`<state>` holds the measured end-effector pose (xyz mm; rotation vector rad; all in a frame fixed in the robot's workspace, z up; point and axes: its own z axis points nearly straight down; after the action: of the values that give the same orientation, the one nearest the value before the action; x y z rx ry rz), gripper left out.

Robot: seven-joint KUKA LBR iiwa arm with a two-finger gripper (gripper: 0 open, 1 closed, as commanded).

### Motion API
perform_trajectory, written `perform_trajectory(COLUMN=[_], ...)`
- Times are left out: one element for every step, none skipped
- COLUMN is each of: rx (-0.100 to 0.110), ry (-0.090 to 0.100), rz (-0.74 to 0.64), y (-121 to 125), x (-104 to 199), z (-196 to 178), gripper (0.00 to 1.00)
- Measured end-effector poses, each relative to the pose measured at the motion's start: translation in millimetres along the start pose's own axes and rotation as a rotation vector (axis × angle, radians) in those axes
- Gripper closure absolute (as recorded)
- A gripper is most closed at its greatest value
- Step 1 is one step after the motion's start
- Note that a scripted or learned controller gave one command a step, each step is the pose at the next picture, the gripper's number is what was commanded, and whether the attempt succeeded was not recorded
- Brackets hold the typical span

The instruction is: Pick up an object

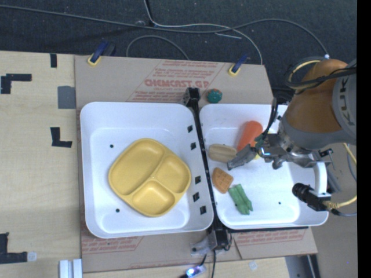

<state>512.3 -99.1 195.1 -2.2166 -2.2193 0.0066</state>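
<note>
Gripper (pixel 242 159) fingers point left from the arm (pixel 316 112) at the right of the frame, hanging low over the right bin (pixel 290 210); whether they are open or closed I cannot tell, and nothing shows between them.

Going from the left: the left bin (pixel 95 155) holds a yellow divided plate (pixel 149 176), lying flat near its middle. Past the divider, the right bin carries four small things along its left half. A tan, oval piece (pixel 221 152) lies just left of the gripper tip, near to touching it. Below it sits an orange waffle-patterned piece (pixel 222 179), and lower right of that a green piece (pixel 240 199). An orange carrot-like piece (pixel 250 133) lies tilted above the gripper, in the upper part of the bin.

The tan piece looks the likeliest target. It seems a light, stiff toy food with a smooth, rounded skin, so it may slip or roll out of a pinch; taking it across its short width, near the middle, looks safest.

On the cardboard (pixel 174 80) above the bins, red printing reads partly as "CHEMCAST GP"; the smaller lines are too fine to read. A teal ball (pixel 215 95) rests there too.
</note>
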Motion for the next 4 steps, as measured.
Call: perform_trajectory(rx=[0.002, -0.005, -0.007, -0.010], ry=[0.000, -0.003, -0.003, -0.001], rz=[0.001, 0.000, 0.001, -0.001], y=[4.7, 4.7, 5.0, 13.2], x=[-1.6, -1.7, -1.9, 4.1], z=[61.9, 112.7, 100.1, 43.0], gripper=[0.00, 0.00, 1.00, 1.00])
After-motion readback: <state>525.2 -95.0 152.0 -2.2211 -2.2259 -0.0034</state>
